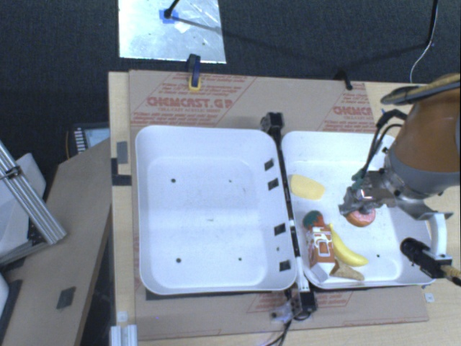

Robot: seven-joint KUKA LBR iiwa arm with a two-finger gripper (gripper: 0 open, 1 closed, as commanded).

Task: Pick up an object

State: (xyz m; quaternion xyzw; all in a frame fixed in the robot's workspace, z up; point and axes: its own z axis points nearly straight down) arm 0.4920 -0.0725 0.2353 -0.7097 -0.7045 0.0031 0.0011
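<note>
My gripper (358, 202) hangs low in the right bin (338, 146), directly over a red round object (362, 218) whose lower part shows beneath it. To the left lies a pale yellow oval piece (307, 187). Near the bin's front sit a green-topped item (312, 219), an orange and white carton (320, 247) and a yellow banana (348, 253). The wrist body hides how the fingers stand.
The left bin (209, 207) sits beside the right one, joined by a black-clipped divider (279, 193). The arm's orange and grey body (432, 146) fills the right side. A black fitting (425, 256) lies at the right bin's front corner. Aluminium framing (25, 200) stands far left.
</note>
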